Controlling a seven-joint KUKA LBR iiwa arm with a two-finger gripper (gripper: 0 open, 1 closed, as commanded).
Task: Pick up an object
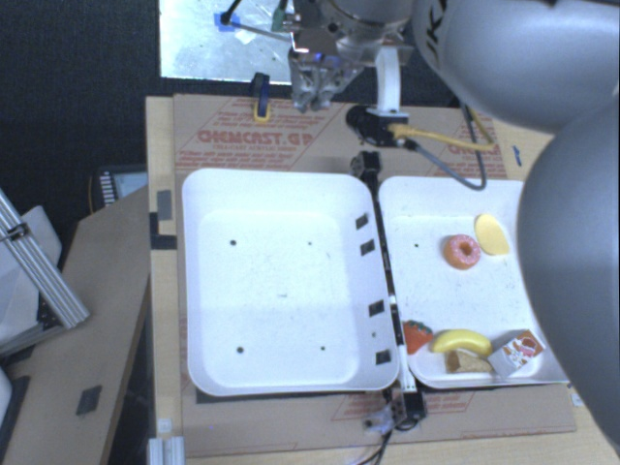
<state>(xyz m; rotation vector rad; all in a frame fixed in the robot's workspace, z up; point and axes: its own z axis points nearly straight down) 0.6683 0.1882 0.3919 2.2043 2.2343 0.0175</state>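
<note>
Your gripper (312, 90) up past the bins, can't tell how it's set, CHEMCAST words on the worktop sheet (254, 136) just below it, pink donut (462, 251) far down-right in right bin (426, 231)

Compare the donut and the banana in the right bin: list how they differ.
Colour: the donut is pink, the banana yellow. Shape: the donut is a round ring with a hole, the banana a long curved piece. Place: the donut lies apart from other items mid-bin, the banana sits among other items near the bin's near edge. Both lie in the right bin, away from the gripper.
</note>
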